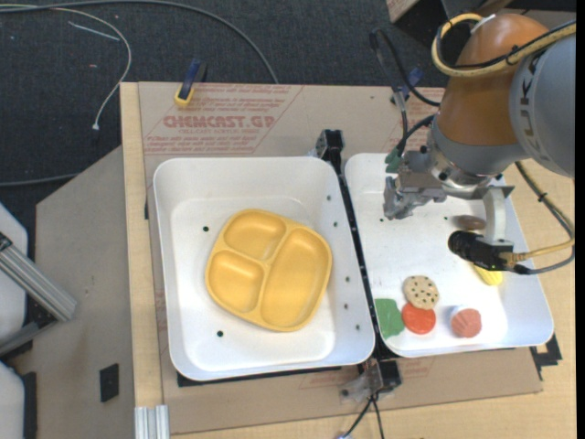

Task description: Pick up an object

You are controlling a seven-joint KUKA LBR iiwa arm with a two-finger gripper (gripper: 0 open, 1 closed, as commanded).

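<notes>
- Sitting in left bin [174, 245]: yellow divided tray [268, 268], three compartments
- Right bin [539, 323] holds cookie [420, 291], red piece [420, 320], green piece [388, 317], pink piece [466, 322], yellow piece [491, 274] along its near side
- Gripper [402, 204] hovers over right bin's far end, finger state can't tell, nothing visibly held

Both white bins [183, 245] look like smooth, glossy plastic. The yellow divided plate [268, 269] at the left bin's centre is smooth plastic with a soft sheen. The bench board [228, 117] at twelve o'clock is matt brown cardboard with red print. Behind it lies rough dark carpet [73, 90]. The arm's orange band [484, 71] shines glossy.
</notes>
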